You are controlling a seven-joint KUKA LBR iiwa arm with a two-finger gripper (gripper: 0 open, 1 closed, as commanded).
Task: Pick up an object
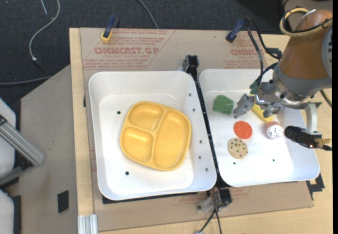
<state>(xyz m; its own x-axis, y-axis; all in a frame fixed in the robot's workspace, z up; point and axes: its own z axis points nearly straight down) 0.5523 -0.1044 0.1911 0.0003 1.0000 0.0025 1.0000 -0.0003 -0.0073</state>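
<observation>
The right bin (pixel 296 172) holds a green lump (pixel 223 104), a red disc (pixel 243 129), a speckled cookie (pixel 237 148), a white dotted ball (pixel 273 132) and a yellow piece (pixel 262 112). My gripper (pixel 255 104) hangs low over the bin's back half, just right of the green lump and directly above the yellow piece, which it partly hides. Its fingers stand apart, one grey finger (pixel 244 106) pointing toward the red disc. Nothing is lifted between them.
The left bin (pixel 100 122) holds a yellow divided plate (pixel 156 135). The arm's orange band (pixel 306 43) and grey wrist cover the right bin's back right corner. A black fitting (pixel 302 137) juts over the right rim. Clamps sit at the board's back edge.
</observation>
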